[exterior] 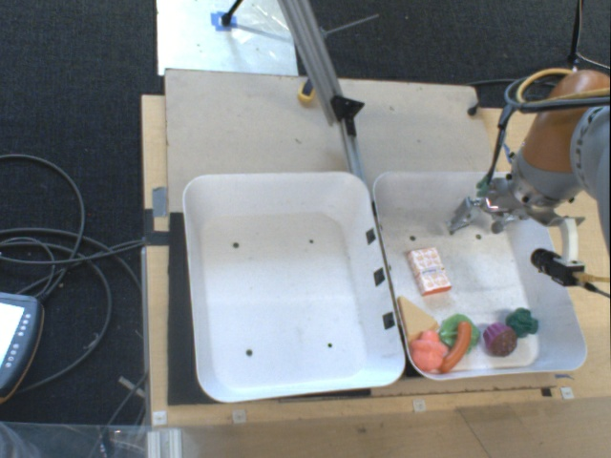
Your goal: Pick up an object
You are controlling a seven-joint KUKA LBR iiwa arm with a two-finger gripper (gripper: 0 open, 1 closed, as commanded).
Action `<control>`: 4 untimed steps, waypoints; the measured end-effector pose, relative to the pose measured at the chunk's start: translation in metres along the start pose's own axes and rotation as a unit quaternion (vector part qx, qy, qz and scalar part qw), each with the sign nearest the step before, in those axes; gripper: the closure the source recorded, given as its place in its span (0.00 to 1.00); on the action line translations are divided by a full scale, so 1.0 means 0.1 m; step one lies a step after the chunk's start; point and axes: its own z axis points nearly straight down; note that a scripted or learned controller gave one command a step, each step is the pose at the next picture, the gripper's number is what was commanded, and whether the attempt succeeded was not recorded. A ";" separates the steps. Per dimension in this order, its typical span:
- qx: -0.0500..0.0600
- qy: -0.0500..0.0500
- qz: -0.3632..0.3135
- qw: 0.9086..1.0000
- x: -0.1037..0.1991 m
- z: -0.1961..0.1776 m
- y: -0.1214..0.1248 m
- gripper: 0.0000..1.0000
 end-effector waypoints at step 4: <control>-0.006 -0.002 -0.001 1.000 -0.13 -1.80 0.03 1.00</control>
